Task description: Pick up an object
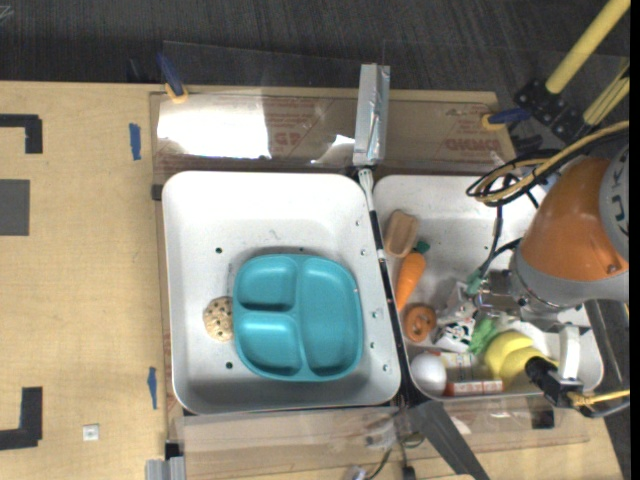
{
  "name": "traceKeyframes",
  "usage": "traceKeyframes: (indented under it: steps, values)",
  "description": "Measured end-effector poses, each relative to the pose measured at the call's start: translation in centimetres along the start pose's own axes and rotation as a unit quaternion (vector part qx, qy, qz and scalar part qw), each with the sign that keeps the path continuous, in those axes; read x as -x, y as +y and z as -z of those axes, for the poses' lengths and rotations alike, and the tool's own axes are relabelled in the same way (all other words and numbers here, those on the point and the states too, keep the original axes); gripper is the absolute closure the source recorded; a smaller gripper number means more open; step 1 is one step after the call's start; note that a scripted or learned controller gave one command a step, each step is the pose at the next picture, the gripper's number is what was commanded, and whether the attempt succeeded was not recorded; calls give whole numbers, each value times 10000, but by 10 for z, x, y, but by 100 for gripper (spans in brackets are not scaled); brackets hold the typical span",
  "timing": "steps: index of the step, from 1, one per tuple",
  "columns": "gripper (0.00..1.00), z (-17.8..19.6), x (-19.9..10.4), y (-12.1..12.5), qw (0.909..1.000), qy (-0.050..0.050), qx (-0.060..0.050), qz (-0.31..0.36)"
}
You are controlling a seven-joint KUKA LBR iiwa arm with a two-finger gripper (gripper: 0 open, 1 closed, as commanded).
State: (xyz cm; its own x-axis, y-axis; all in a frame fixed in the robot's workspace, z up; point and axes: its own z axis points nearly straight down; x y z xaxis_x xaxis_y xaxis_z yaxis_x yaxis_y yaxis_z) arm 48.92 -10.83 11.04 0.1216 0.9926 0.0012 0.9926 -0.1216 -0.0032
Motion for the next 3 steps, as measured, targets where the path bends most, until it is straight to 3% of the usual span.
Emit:
traceKeyframes:
  steps: [1,2,3]
  values:
    - [0,-17,-15,63,9965,-26,120,832]
    - [100,-5,-14,66,9965,-47,167,823]
    - [0,-6,-14,65,9965,-45,154,823]
